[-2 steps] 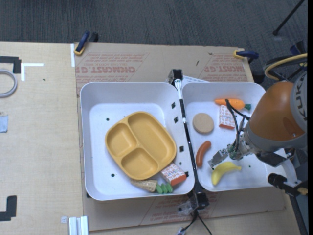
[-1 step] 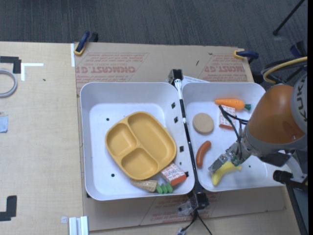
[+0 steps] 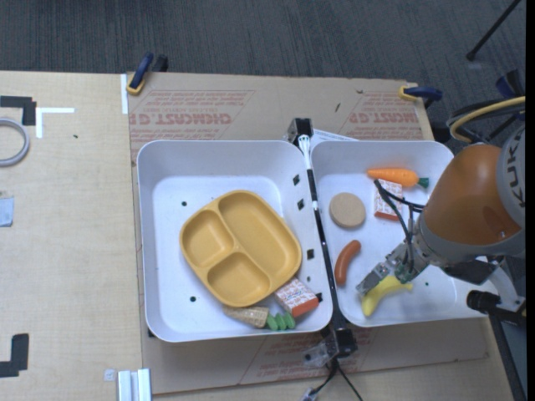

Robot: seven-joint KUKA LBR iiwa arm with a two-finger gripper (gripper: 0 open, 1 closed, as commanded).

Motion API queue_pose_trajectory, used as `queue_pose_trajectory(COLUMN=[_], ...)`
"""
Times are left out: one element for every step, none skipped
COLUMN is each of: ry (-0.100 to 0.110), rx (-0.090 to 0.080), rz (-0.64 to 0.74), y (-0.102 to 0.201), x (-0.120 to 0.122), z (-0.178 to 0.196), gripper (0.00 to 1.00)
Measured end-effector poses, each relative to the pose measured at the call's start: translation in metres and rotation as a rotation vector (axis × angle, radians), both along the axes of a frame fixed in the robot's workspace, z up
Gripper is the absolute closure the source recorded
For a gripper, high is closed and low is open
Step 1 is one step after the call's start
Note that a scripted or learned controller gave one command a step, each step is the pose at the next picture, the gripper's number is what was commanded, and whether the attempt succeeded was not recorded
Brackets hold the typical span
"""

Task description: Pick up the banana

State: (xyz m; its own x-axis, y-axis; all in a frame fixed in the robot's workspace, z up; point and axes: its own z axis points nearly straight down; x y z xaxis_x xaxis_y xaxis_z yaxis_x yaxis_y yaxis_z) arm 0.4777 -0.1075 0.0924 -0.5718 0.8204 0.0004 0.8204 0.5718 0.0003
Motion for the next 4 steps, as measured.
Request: queue_pose_trajectory(ry=[0.0,0.0,-0.002,-0.002], rx=[0.0,0.0,0.0,0.0], rz=[0.0,0.0,-0.102,-0.102], y=[0.0,0.0,0.0085,0.0085], x=[0.0,0.0,0.0007,0.0007], z=[0.0,0.0,0.0001,0.0001], gripper=[0.0,0.0,0.0,0.0])
